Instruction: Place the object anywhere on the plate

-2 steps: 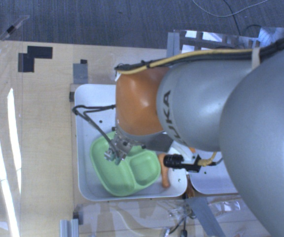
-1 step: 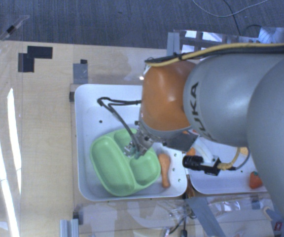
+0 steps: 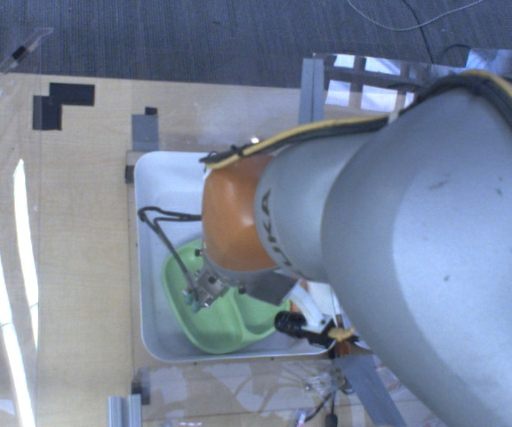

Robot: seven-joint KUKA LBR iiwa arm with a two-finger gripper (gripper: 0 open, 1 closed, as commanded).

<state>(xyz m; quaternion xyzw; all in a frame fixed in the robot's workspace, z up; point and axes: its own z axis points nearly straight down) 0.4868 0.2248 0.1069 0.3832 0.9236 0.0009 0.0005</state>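
A light green plate [image 3: 212, 326] lies in the near part of the white bin [image 3: 163, 194], partly under the arm. The grey arm with its orange band [image 3: 234, 216] reaches in from the right and covers most of the bin. My gripper [image 3: 201, 294] hangs just over the plate's left half, seen only as a small metal tip below the orange band. No object shows between its tip and the plate, and the arm hides the right side of the plate.
A black cable [image 3: 163, 225] loops from the wrist over the bin's left part. The wooden bench [image 3: 60, 265] stretches to the left, with black markers [image 3: 60, 103] at the back. A metal frame [image 3: 363, 83] stands behind the arm.
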